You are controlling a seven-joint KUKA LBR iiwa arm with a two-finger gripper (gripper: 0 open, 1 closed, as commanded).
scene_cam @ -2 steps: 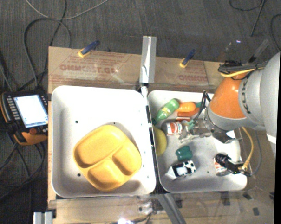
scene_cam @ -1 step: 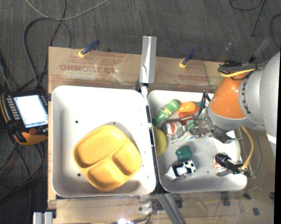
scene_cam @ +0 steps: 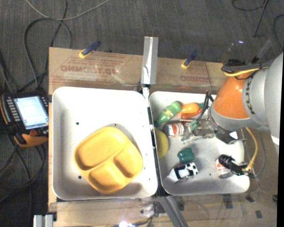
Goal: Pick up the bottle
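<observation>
A green bottle (scene_cam: pixel 168 112) lies tilted near the back left corner of the right bin (scene_cam: pixel 237 185). Touching its upper right end is an orange piece (scene_cam: pixel 191 108); I cannot tell whether it belongs to the bottle. Just in front of the bottle lies a red and white can (scene_cam: pixel 175 129). My gripper (scene_cam: pixel 197 128) hangs low over the bin's middle, at the can's right end and to the right of the bottle. The wrist hides its fingertips.
The right bin also holds a yellow ball (scene_cam: pixel 162 143) at its left wall, a teal piece (scene_cam: pixel 186 155), a black and white toy (scene_cam: pixel 185 171) and a small red and white thing (scene_cam: pixel 222 172). A yellow divided plate (scene_cam: pixel 109 159) lies in the left bin (scene_cam: pixel 67 107).
</observation>
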